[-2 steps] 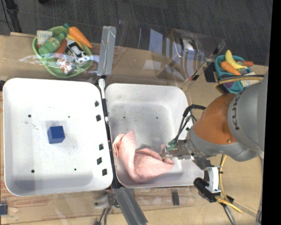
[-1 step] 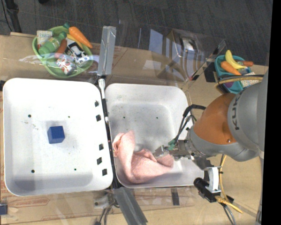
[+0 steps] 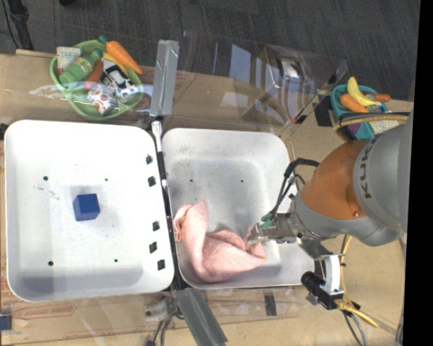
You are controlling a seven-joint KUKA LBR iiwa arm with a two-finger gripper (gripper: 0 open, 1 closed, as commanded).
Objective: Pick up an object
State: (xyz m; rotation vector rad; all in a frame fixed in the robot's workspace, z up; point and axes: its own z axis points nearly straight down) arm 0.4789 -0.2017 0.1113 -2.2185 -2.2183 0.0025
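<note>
Green bowl (image 3: 97, 110) of toys behind left bin, blue cube (image 3: 86, 206) inside

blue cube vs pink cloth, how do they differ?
Shape: the blue cube is a small rigid block; the pink cloth is soft, crumpled and spread much wider.
Place: the cube sits in the left bin, the cloth in the right bin, bunched toward its front left.
Arm: the cube lies far from the pincer; the cloth's right edge is at the pincer.
Shared: each is alone in its white bin.
</note>
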